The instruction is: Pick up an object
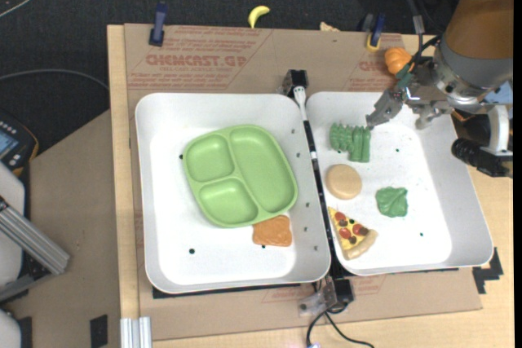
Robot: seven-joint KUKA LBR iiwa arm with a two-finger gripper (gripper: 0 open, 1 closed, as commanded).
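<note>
The left bin (pixel 155 175) holds a green divided plate (pixel 239 174) with three compartments, sitting roughly at the bin's centre and tilted on the diagonal. At the plate's 5 o'clock, touching its rim, lies a flat orange-brown toy food piece (pixel 272 233). Two small dark specks mark the bin floor near its lower edge.

A black clip (pixel 296 81) sits at the 12 o'clock end of the seam where the two bins meet.

The right bin (pixel 457 208) holds four items. A green ridged toy vegetable (pixel 351 141) lies in the bin's upper left, toward 11 o'clock from the bin centre. Just below it, at its 6 o'clock, rests a round tan bun-like piece (pixel 344 181). At the bun's 6 o'clock, near the bin's lower left corner, lies a toy pizza slice (pixel 352 233) with red toppings. A green leafy piece (pixel 392 201) sits at 3 o'clock from the bun, apart from it.

The gripper (pixel 397 106) enters from the right, at 1 o'clock from the ridged vegetable. One dark finger (pixel 380 112) slants down toward that vegetable's upper right corner, its tip just beside it; contact cannot be confirmed. Whether the claw is spread or pressed together cannot be told. Nothing is seen between the fingers.

Beyond the bins, at 12 o'clock, a small yellow banana-shaped item (pixel 258 14) lies on the dark floor, and a small orange object (pixel 396 59) sits on the cardboard beside the arm.
</note>
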